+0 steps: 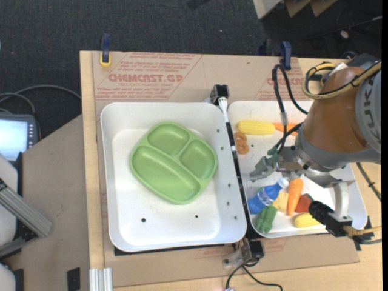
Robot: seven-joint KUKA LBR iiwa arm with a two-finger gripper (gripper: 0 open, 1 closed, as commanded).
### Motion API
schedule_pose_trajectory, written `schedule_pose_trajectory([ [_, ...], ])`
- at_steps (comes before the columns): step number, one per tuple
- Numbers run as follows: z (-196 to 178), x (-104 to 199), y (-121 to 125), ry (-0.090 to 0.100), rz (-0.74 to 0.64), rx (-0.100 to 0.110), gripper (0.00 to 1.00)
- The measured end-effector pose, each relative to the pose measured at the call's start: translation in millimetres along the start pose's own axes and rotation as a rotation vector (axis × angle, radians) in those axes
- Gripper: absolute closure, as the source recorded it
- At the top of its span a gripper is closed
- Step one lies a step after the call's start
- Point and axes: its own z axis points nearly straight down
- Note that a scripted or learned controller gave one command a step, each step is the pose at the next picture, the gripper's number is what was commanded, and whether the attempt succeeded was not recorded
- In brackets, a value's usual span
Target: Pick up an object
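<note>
Robot arm reaches over the toy-filled right bin, grasp not yet made.

A green divided plate (174, 161) sits in the left bin (115, 162); rightward, the end effector (262, 168) hovers low above an orange carrot (294, 195), prongs apparently spread narrowly, holding nothing. Next: descend and close.

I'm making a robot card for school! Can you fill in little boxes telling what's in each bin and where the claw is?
left bin: green divided plate
right bin: corn cob, orange carrot, blue bottle, green veggie, yellow piece
claw: over the right bin, above the toys
holding something: can't tell
</note>
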Motion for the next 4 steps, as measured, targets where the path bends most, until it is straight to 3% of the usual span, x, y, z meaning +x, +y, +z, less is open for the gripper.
schedule_pose_trajectory([
  [1, 10, -81, -2, 0.006, 0.004, 0.017, 0.00],
  [2, 112, -89, 34, 0.012, -0.002, 0.014, 0.00],
  [3, 106, -60, 68, -0.005, -0.003, 0.006, 0.00],
  [4, 107, -94, 19, 0.011, 0.001, 0.016, 0.00],
])
